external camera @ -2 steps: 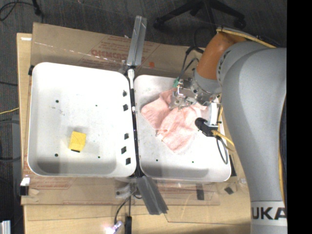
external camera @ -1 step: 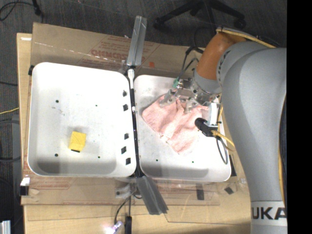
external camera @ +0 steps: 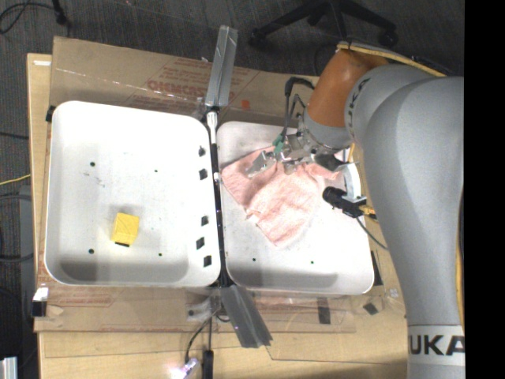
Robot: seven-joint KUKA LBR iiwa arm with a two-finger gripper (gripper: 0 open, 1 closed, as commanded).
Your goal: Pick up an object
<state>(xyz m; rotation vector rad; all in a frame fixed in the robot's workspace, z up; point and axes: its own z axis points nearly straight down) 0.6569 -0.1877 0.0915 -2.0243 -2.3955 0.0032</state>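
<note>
White right bin [external camera: 347,275], fingers [external camera: 264,163] touching pink cloth [external camera: 280,200]

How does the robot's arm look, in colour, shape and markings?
The arm is thick, rounded and light grey, with an orange band above the wrist. White letters "UKA" show near its base. Dark cables loop beside the wrist, and the tool is small, metallic and grey.

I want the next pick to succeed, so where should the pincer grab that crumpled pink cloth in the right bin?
Probably the raised fold at the crumpled pink cloth's upper left edge, coming straight down from above. The cloth lies mostly flat on the right white bin, so a bunched ridge gives something to pinch.
</note>
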